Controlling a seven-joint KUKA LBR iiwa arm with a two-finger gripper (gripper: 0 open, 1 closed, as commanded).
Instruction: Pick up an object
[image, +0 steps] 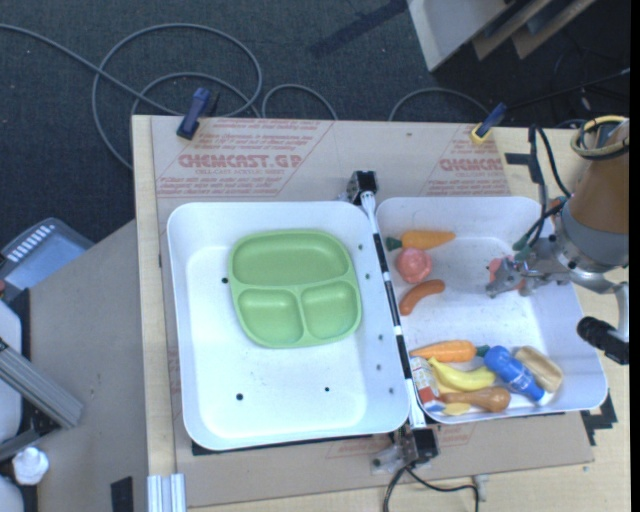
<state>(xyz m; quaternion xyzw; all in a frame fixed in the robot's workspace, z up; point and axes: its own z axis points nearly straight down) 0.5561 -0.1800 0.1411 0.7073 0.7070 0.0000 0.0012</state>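
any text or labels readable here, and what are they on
"CHEMCAST GP" in red, printed on the brown board under the bins, at its far left.
The same red print at the board's far right, partly cut off by the right bin.
Smaller red lines around both: too blurred to read.
Blue bottle label: too small to read.

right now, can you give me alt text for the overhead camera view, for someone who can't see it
The grey arm's tool hovers over the right white bin, which holds toy food: a carrot, a pink ball-like item, a sausage, a banana and a blue bottle. The left bin holds a green divided plate.
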